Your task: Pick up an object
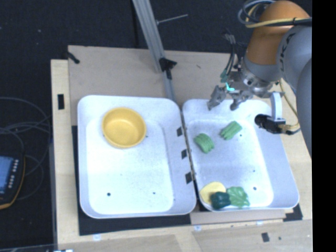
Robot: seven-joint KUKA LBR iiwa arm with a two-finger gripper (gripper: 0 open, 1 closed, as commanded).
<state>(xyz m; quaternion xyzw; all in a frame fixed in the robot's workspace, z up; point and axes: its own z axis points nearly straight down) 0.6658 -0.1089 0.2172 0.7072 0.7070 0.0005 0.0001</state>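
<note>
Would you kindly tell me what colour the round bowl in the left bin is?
Yellow: the round bowl shows plainly in the camera view.

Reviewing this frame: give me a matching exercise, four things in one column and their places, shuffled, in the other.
Things:
1. yellow bowl
2. gripper
3. two light green pieces
4. dark green piece

Places:
A. near corner of the right bin, beside a yellow piece
B. far part of the left bin
C. middle of the right bin
D. above the right bin's far edge

Pairs: 1-B, 2-D, 3-C, 4-A
</note>
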